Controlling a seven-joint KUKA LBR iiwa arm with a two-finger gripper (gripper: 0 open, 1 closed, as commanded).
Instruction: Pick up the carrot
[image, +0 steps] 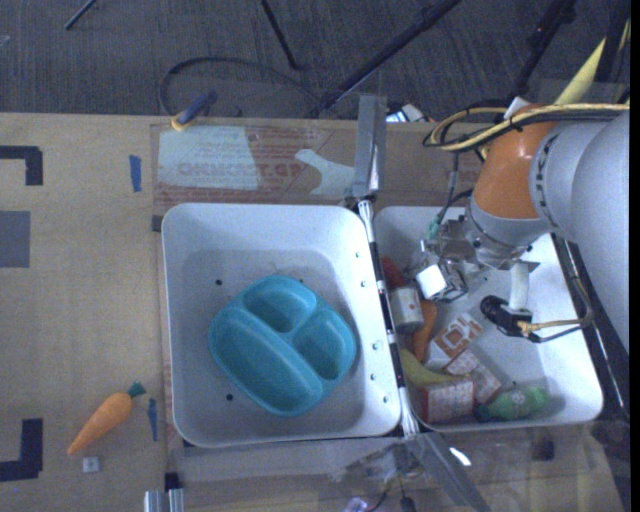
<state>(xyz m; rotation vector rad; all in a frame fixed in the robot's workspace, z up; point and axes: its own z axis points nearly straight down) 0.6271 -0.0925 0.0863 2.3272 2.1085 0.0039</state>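
Observation:
A toy carrot, orange with a green top, lies on the wooden bench outside the bins, off the left bin's lower-left corner. My gripper hangs low over the left part of the right bin, far to the right of that carrot. Just below the gripper, an orange piece shows among the clutter; I cannot tell what it is.
The left bin holds a teal divided plate. The right bin's clutter includes a small can, a banana, small boxes and a green item. A black cable plug hangs by the wrist.

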